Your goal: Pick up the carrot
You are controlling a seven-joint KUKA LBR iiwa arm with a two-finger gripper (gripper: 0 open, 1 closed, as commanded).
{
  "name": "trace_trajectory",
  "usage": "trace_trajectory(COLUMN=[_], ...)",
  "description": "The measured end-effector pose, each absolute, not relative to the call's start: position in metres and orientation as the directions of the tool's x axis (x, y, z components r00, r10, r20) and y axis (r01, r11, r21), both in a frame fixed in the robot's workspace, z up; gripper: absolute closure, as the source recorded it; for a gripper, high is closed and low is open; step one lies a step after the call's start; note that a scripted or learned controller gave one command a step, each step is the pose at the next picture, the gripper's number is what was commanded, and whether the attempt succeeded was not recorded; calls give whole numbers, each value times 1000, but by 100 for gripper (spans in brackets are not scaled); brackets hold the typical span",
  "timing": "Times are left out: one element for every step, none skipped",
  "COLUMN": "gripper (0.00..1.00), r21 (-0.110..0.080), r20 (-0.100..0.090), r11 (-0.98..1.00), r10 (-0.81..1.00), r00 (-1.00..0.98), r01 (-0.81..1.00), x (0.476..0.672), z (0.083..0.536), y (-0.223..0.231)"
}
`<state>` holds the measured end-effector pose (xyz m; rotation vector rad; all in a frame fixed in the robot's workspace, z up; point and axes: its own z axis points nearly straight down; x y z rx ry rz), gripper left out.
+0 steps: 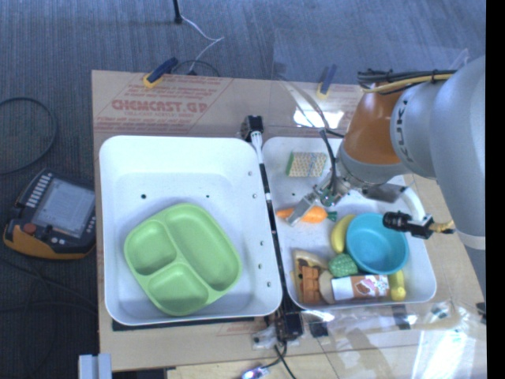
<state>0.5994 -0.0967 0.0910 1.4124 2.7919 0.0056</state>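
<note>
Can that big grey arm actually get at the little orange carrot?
Probably yes: the end effector is right at the carrot, nothing lying over it. The banana and blue bowl sit off to the side.

floor: dark grey carpet (pixel 71 22) | bench: brown board (pixel 181 105) | glare top

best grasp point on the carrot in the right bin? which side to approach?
Probably the thick orange body of the carrot, not its small green end. It lies flat on the floor of the right bin, long axis roughly left-right, so come from straight above with the fingers closing across its width. The gripper is already over it; the banana sits close on the right, so stay toward the left half.
</note>
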Motion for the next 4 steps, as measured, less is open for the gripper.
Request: trace_trajectory(gripper=[0, 0, 0, 100], r21=[15, 10, 15, 19], r20=[-9, -8, -2, -4], r11=[410, 210, -237, -234], r10=[912, 978, 971, 972], r00=[-410, -210, 237, 234], r01=[912, 978, 971, 972], x=[568, 630, 582, 584], z=[91, 90, 91, 102], y=[-112, -124, -138, -137])
